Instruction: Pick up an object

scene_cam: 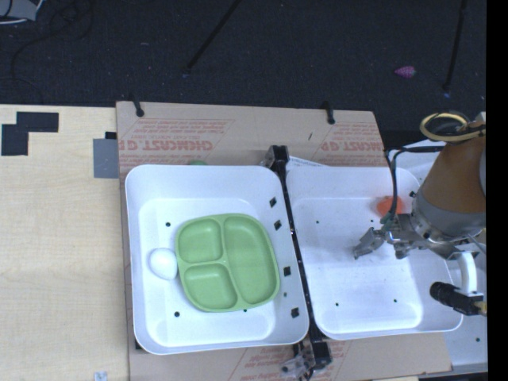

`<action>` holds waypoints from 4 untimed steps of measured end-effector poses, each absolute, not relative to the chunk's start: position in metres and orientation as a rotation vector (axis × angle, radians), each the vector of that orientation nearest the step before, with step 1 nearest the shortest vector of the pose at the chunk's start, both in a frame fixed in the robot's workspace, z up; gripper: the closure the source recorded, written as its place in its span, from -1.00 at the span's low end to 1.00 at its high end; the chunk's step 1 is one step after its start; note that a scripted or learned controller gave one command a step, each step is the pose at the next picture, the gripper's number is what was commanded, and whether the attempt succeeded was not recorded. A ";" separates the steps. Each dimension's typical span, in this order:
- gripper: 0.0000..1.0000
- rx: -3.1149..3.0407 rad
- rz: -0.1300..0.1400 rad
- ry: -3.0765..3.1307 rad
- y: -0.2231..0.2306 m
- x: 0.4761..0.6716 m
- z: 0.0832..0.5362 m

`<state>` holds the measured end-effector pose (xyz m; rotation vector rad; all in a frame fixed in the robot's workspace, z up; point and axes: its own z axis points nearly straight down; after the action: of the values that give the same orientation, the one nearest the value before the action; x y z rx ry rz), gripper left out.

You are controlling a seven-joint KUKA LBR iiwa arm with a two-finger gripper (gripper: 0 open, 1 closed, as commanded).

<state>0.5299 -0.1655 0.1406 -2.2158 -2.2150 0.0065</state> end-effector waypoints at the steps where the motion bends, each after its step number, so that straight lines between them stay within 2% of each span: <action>1: -1.00 -2.218 0.005 -2.216 -0.164 0.529 0.087; 2: 1.00 -2.223 0.003 -2.212 -0.165 0.529 0.100; 4: 1.00 -2.222 -0.002 -2.224 -0.166 0.511 0.199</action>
<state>0.5115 -0.1665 0.1986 -2.2217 -2.2235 -0.0017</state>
